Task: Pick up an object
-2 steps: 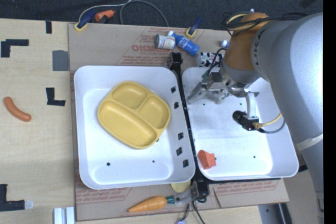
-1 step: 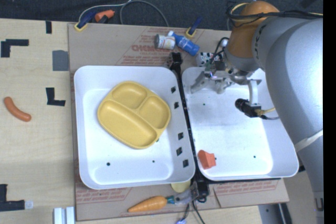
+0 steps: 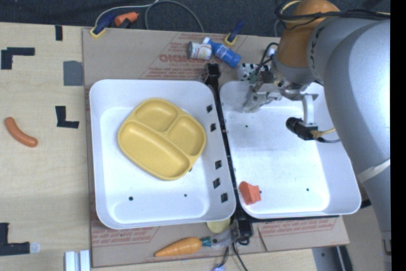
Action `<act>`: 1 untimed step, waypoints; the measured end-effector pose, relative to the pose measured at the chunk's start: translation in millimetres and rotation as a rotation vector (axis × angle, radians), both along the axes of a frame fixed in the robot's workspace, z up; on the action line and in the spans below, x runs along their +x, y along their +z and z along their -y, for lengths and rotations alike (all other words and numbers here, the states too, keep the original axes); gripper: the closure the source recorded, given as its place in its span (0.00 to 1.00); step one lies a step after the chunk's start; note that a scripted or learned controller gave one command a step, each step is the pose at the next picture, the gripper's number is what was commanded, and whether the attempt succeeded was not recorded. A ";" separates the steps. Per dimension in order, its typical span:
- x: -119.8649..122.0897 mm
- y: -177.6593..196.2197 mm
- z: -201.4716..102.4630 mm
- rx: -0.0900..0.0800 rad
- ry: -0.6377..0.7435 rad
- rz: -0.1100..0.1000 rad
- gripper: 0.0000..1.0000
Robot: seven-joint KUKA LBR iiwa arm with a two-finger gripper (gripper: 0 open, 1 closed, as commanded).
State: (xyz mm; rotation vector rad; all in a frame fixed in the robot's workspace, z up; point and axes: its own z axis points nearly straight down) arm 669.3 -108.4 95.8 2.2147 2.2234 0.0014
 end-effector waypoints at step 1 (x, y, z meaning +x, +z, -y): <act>-0.3 -0.5 0.3 -0.001 0.000 -0.001 0.00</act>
